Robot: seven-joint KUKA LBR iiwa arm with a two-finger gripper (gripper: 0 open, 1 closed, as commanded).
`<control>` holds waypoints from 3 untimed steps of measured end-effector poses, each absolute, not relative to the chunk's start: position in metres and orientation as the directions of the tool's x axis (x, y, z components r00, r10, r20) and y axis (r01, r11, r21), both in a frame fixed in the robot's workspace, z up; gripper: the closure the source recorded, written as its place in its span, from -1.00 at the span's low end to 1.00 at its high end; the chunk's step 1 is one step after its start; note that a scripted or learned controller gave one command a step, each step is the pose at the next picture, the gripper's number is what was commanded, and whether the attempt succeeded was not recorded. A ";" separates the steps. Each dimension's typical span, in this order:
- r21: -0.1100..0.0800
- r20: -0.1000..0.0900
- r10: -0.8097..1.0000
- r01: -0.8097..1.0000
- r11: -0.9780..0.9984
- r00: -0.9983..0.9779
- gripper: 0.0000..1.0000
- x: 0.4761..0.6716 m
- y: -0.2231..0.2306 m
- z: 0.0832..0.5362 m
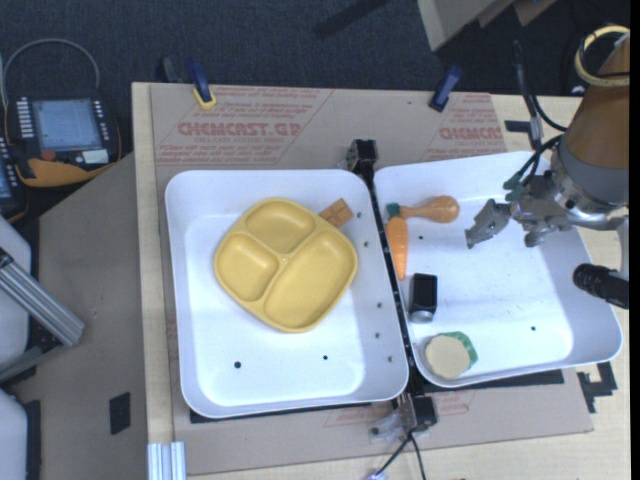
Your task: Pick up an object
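Camera view, bench: we log two white bins side by side, the left bin and the right bin, with the arm entering from 3 o'clock.

Camera view, left bin contents: we note a yellow divided plate near centre, and a small brown block touching its rim at 1 o'clock.

Camera view, right bin contents: we list a carrot lying along the left wall, a tan pear-shaped piece at 12 o'clock of it, a black block at about 5 o'clock of the carrot, and a round biscuit-like disc with a green edge at 6 o'clock of the bin.

Camera view, gripper: we place the gripper over the upper middle of the right bin; its jaws stand apart with nothing between them.

Candidate object: we judge the tan pear-shaped piece closest, at 9 o'clock of the gripper and just beside it.

Handling advice: we would centre over the piece's narrow neck, align the jaws across it, then descend fully before closing.

Risk: we judge its rounded body may roll, and the carrot close by may be nudged.
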State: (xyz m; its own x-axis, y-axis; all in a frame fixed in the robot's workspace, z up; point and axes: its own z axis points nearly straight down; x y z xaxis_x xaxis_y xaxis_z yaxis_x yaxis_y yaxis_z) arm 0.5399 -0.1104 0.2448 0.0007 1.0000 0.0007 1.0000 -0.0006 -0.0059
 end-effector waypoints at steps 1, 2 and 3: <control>0.000 0.000 1.000 1.000 0.000 0.000 -1.00 0.541 -0.110 0.248; -0.001 0.000 1.000 1.000 -0.001 0.001 -1.00 0.547 -0.102 0.197; -0.008 0.002 1.000 1.000 -0.001 0.001 -1.00 0.549 -0.110 0.139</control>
State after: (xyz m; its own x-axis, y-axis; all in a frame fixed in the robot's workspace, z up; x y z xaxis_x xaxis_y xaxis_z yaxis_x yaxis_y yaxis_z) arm 0.5493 -0.1102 0.1388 0.0013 1.0000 0.0016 1.0000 -0.0013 -0.0077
